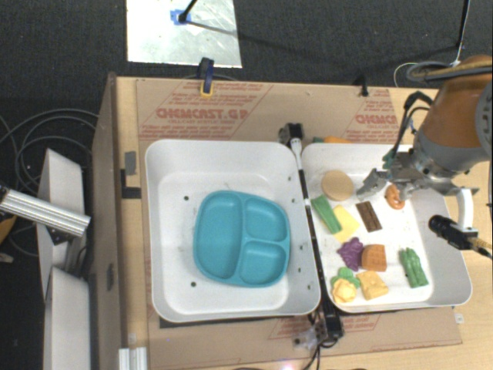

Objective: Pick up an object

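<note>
- The grey arm with its orange band [462,110] reaches in from the right and hangs over the upper right part of the right shallow white bin [454,287].
- The two-finger gripper [389,185] sits low over that bin — one finger points left toward the round tan disc [337,184], and a small orange-and-white piece [395,197] lies just beside the fingertips. Whether the fingers are spread or pinching anything I cannot tell, so the small piece cannot be called held.
- The toy pieces lie in the right bin: a green elongated block [326,213] touching a yellow block [346,222], a dark brown bar [369,216] just right of them, a purple grape-like cluster [350,250], an orange-brown cube [374,257], a yellow lumpy piece [344,288] and a tan bread-like piece [374,286] near the front wall, and a green ridged piece [414,268] off to the right.
- The left shallow white bin [173,206] holds a teal plastic divided plate [241,237] with three compartments, lying flat near its middle.
- Both bins rest on a brown cardboard sheet [231,106] with red lettering — the bins touch along their shared edge.
</note>
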